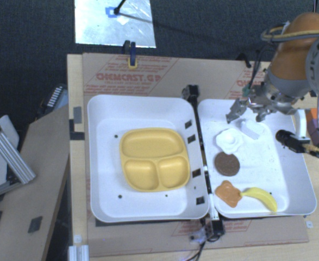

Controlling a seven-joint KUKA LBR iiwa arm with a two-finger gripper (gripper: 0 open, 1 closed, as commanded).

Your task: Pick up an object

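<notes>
Whether the tool (248, 113) was wide or narrow could not be told as it hung over the right bin's (295, 167) far end. Nearest lay a toy banana (261, 198) and toast (228, 193), then a brown cookie (226, 164), then a fried egg (229, 140). All looked light, stiff and slick; the banana's middle seemed the best hold.

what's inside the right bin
The right bin holds a white fried-egg toy, a brown round patty, an orange toast-like piece, a banana and a small white block. The end effector covers the far corner.
</notes>
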